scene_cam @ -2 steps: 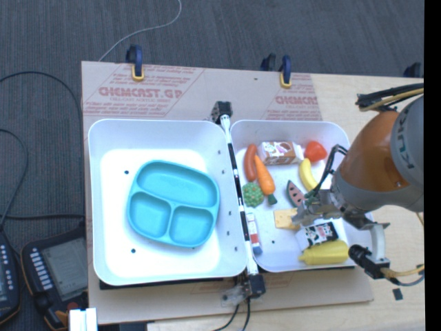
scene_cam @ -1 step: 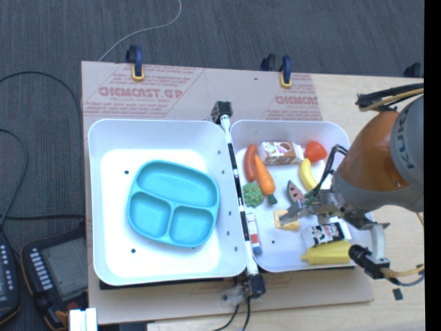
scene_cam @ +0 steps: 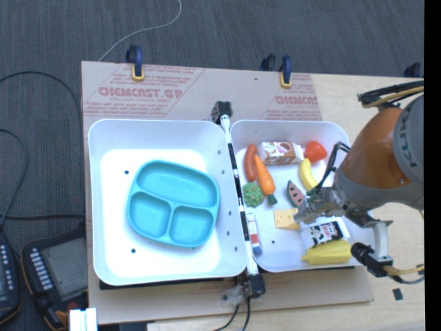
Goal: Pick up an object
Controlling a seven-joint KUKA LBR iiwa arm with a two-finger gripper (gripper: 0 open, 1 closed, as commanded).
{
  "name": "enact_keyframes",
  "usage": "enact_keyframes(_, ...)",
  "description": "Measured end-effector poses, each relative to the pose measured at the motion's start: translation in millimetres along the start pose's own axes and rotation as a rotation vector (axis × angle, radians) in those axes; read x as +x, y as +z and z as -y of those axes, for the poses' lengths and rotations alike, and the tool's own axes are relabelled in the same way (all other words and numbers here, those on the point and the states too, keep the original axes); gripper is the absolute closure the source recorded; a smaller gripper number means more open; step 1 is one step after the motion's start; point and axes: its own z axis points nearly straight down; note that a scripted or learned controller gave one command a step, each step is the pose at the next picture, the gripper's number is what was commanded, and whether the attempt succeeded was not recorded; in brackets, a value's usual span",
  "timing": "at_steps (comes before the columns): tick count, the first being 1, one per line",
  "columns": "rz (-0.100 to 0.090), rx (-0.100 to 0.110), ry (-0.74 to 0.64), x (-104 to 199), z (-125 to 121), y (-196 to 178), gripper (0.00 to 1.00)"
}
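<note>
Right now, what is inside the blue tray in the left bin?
The tray has three compartments, and all three show bare blue plastic. Nothing covers it. The toy food lies in the right bin.

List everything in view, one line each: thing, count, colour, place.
bins: 2, white, side by side on the bench
divided plate: 1, blue, in the left bin
carrot: 1, orange, right bin, upper left
sausage: 1, red-brown, left of the carrot
broccoli: 1, green, below the carrot
snack box: 1, brown and white, right bin, top
tomato: 1, red, right of the snack box
banana: 1, yellow, below the tomato
watermelon slice: 1, red and green, centre
cracker: 1, tan, centre
squash: 1, yellow, bottom edge
card: 1, white and black, above the squash
clamps: 2, blue, bench back edge
end effector: 1, dark, over the right bin
</note>
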Motion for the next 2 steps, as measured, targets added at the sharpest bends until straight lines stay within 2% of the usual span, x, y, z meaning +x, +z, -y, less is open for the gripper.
enact_keyframes(1, 0.000, 0.000, 0.000, 0.0, 0.1, 0.1, 0.00)
enact_keyframes(2, 0.003, -0.003, 0.002, 38.5, 1.5, 40.6, 0.00)
